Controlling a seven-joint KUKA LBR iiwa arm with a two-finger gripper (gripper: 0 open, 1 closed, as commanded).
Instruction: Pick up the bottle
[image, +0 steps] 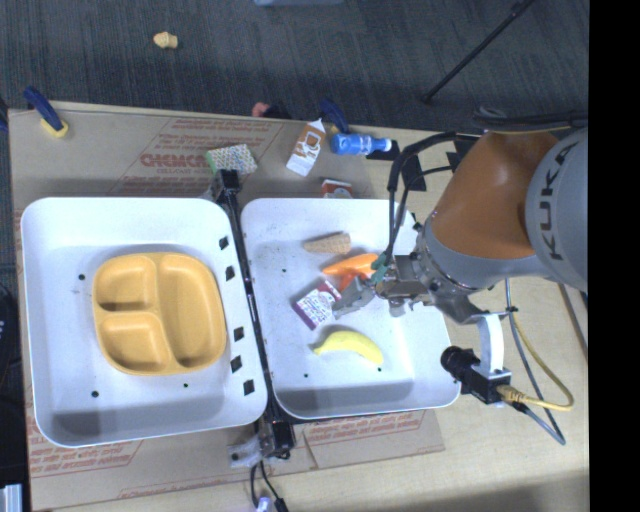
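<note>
Hand (372, 287) sits low in the right bin (432, 392), beside an orange carrot (350, 265) and purple packet (317, 304). Whether it is open or closed cannot be told. Blue bottle (360, 145) lies on the desk (480, 450) near its far edge, outside the bins.

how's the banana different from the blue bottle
The banana is yellow and curved; the blue bottle is straight with a paler cap end. The banana lies inside the right bin; the bottle lies outside it, on the cardboard behind. The banana sits nearer the gripper than the bottle does. Both lie flat.
</note>
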